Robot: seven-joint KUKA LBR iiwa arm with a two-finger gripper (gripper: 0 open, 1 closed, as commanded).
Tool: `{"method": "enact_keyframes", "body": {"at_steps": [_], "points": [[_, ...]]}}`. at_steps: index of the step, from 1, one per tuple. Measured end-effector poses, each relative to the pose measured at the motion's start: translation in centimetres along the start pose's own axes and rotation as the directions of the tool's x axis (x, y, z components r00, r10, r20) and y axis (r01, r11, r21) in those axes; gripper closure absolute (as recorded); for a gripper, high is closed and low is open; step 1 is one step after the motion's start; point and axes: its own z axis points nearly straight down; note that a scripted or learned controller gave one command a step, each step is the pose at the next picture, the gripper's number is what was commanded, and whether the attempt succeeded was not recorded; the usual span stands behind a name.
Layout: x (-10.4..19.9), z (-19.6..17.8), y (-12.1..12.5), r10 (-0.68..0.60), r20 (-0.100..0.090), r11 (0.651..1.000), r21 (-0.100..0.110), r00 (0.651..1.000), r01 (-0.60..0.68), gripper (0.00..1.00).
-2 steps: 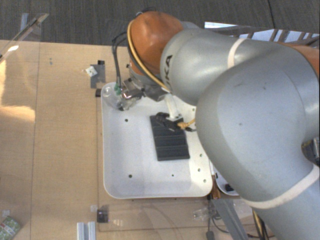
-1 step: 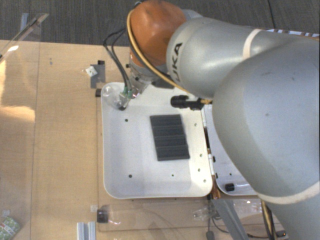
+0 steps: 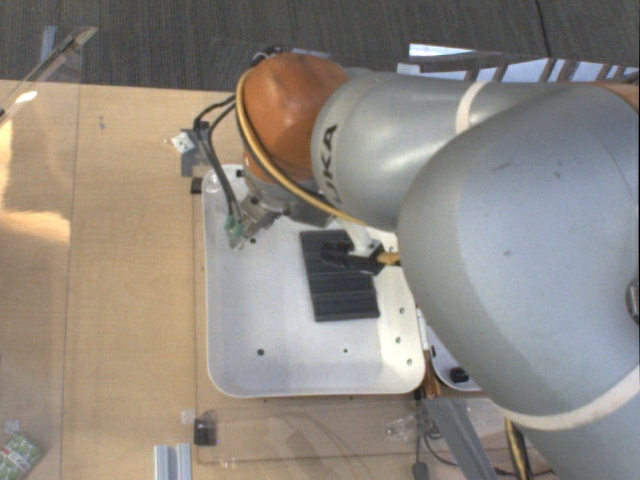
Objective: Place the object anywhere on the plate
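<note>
The arm (image 3: 420,158) hangs low over the left bin (image 3: 250,358), its bulk hiding the gripper so I cannot tell its grip, the object and plate unidentifiable too; likely mid-placement over the dark ridged slab (image 3: 338,278), calling for a careful approach.

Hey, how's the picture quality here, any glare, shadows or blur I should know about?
Camera view: the arm looms close to the lens and looks soft; pale glare streaks the wooden bench at left; a soft shadow lies on the white bin under the arm; the dark ribbed plate is fairly sharp.
</note>
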Motion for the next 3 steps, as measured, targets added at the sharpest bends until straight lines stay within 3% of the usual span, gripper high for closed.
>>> {"method": "enact_keyframes", "body": {"at_steps": [1,2,3], "points": [[2.8,-3.0,-7.5,-0.628,0.003,0.778,-0.002,0.778,0.628,1.00],[-0.1,-11.5,0.5,-0.917,0.006,0.399,-0.001,0.399,0.917,1.00],[-3.0,-2.5,3.2,-0.714,0.000,0.700,-0.001,0.700,0.714,1.00]]}}
